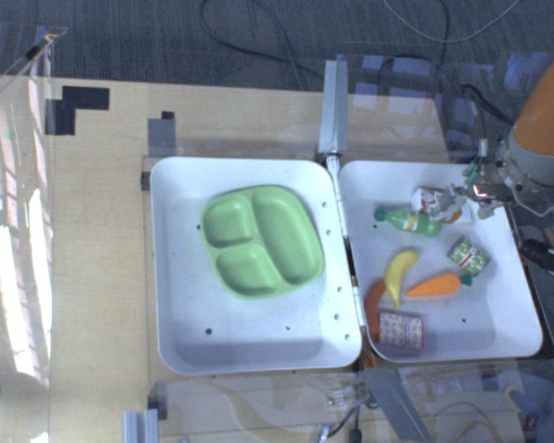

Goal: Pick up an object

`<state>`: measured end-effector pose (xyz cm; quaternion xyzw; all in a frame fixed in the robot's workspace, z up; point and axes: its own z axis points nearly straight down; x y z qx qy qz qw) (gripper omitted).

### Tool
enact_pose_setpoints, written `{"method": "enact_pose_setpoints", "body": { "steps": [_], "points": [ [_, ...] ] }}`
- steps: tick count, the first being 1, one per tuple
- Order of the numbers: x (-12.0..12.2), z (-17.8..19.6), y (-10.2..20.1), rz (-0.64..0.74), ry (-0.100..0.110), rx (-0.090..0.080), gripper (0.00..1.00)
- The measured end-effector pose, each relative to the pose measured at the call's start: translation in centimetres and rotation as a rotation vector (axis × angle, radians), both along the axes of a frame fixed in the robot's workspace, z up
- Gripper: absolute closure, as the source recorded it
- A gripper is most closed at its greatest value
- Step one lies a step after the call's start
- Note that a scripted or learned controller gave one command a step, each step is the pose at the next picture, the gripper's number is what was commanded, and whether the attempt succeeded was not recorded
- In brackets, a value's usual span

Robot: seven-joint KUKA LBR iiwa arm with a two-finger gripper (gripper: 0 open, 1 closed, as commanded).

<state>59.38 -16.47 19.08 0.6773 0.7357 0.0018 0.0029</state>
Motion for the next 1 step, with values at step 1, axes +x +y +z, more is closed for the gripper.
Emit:
{"method": "enact_pose_setpoints", "body": {
  "steps": [1],
  "points": [
    [0.62,2.52,-0.37,-0.117,0.002,0.0,0.0]
  ]
}}
